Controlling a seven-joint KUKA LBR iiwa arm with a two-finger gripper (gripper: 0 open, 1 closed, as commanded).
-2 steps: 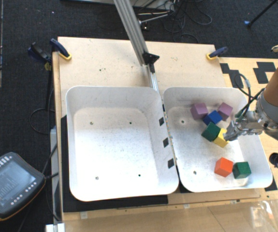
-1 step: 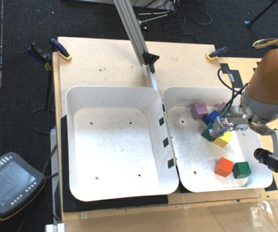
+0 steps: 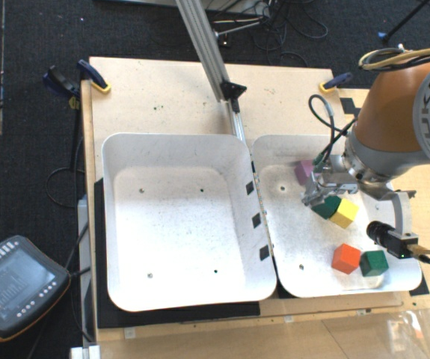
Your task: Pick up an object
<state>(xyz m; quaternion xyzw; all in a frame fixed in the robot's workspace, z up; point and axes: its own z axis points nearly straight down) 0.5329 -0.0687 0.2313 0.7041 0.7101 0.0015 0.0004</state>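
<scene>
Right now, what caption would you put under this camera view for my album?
Robot gripper reaching into the right bin, down by green, yellow and pink blocks.

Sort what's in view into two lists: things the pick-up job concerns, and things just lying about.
For the job:
- gripper, low in the right bin
- dark green block and yellow block, beside the gripper
- purple block
- orange block
- green block

Lying about:
- left bin
- handheld control unit, on the floor
- clamps on the bench corners
</scene>
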